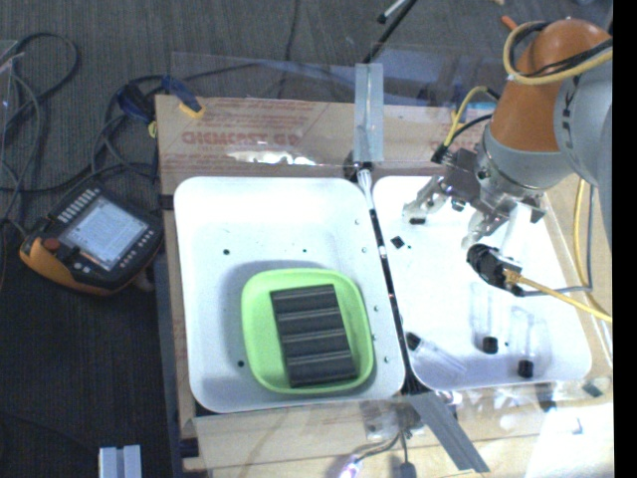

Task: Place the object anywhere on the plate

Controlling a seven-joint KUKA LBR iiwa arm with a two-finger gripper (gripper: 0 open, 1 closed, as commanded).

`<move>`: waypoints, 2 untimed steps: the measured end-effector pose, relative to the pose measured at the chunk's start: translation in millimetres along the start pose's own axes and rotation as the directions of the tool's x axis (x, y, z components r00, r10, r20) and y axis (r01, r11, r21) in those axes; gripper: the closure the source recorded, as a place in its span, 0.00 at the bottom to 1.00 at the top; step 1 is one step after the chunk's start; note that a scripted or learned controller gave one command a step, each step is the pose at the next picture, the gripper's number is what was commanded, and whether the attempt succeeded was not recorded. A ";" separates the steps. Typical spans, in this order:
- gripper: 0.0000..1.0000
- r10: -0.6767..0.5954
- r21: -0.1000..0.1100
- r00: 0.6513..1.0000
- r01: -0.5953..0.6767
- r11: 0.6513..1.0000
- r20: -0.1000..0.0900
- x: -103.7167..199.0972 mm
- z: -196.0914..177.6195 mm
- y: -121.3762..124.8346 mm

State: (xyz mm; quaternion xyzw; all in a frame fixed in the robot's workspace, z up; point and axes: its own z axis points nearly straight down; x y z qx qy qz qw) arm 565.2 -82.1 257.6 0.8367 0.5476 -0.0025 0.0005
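A dark grey ribbed block [315, 335] lies flat on the green plate [257, 312], which sits in the front part of the left bin [204, 237]. The arm reaches in from the right over the right bin [438, 297], its orange band high at the upper right. My gripper [506, 357] hangs over the front right part of that bin, far from the plate. Its pale fingers [488, 339] stand apart, open, with only bare bin floor showing between the dark tips.
A metal divider [383, 267] runs between the two bins. Small dark specks [396, 242] lie on the right bin's floor near the divider. A teach pendant [95, 239] and cables rest on the floor to the left. Yellow cables trail from the wrist.
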 end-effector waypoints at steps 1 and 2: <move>0.00 0.079 0.000 0.997 -0.079 0.997 -0.002 18.7 -39.8 -23.7; 0.00 0.110 0.002 0.994 -0.110 0.994 0.000 48.3 -24.3 -59.6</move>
